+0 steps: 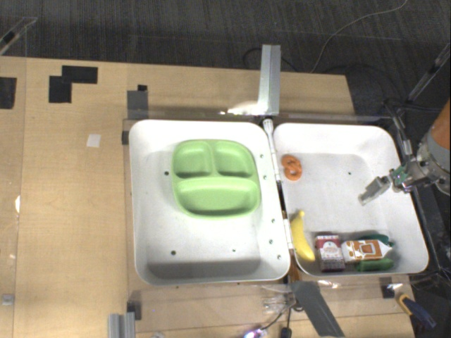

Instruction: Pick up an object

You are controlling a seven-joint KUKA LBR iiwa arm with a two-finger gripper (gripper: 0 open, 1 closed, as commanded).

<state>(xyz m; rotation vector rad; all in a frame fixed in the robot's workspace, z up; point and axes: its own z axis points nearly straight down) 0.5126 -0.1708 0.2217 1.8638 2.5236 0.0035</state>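
Note:
The right bin holds a small orange ring-shaped object near its left wall. A yellow banana lies at its front left. Beside the banana along the front wall sit a dark red packet, an orange and white carton and a green item. My gripper hangs over the right side of this bin, reaching in from the right edge and pointing left. It stands apart from all the objects, above bare bin floor, with nothing seen in it.
The left bin carries a green divided plate. A metal divider separates the two bins. A metal post rises behind them. Wooden bench surface extends to the left.

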